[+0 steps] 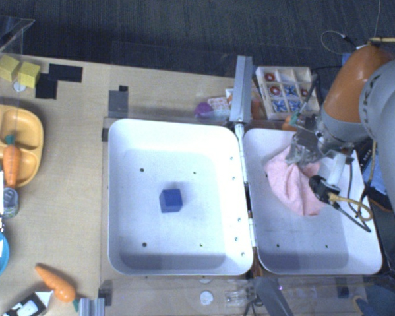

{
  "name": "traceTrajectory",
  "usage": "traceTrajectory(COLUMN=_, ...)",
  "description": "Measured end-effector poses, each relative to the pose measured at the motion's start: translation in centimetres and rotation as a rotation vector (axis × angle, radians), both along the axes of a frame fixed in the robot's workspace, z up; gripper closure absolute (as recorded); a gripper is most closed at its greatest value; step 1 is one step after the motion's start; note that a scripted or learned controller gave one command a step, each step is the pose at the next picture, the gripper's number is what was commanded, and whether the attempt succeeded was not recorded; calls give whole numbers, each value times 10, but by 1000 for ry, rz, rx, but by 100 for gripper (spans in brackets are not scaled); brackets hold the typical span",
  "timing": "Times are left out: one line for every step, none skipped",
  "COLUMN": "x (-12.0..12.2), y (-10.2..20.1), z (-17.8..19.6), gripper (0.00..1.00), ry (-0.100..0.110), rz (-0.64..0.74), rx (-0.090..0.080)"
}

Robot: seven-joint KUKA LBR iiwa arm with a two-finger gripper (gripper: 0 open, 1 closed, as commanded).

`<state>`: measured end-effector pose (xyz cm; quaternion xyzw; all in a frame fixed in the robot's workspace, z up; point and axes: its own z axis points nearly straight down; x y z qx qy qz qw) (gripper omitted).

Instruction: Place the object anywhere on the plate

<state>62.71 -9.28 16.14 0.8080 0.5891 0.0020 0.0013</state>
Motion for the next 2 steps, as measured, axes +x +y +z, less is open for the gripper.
traceTrajectory(x=-113, y=95, z=23, gripper=100, ry=1, rz=-418, rx=3)
traceTrajectory(x=-136, y=199, z=33, gripper=100, ry=1, rz=-607, rx=4)
